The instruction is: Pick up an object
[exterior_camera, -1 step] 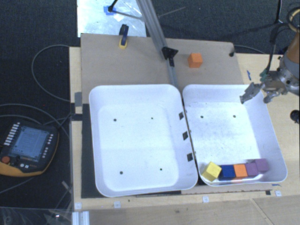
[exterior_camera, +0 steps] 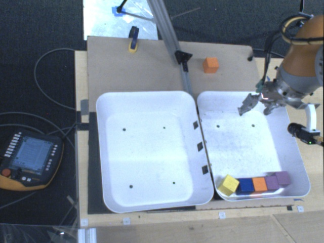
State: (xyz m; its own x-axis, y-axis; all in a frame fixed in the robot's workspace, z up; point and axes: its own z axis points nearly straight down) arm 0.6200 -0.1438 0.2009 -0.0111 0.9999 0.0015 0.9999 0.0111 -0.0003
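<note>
Now pincer [exterior_camera: 258,105] spread open, holding nothing; blocks [exterior_camera: 254,184] well apart, bin's near edge.

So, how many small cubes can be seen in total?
5. Four lie in a row at the near edge of the right bin: yellow cube, blue cube, orange cube, purple cube. A second orange cube sits on the bench behind the bins.

Beyond the two white bins, we see an orange cube [exterior_camera: 211,65] on the far part of the worktop [exterior_camera: 152,67], a blue and yellow clamp [exterior_camera: 133,38] at its far left edge, and a teach pendant [exterior_camera: 29,158] with cables lying on the dark floor [exterior_camera: 40,24] to the left.
</note>
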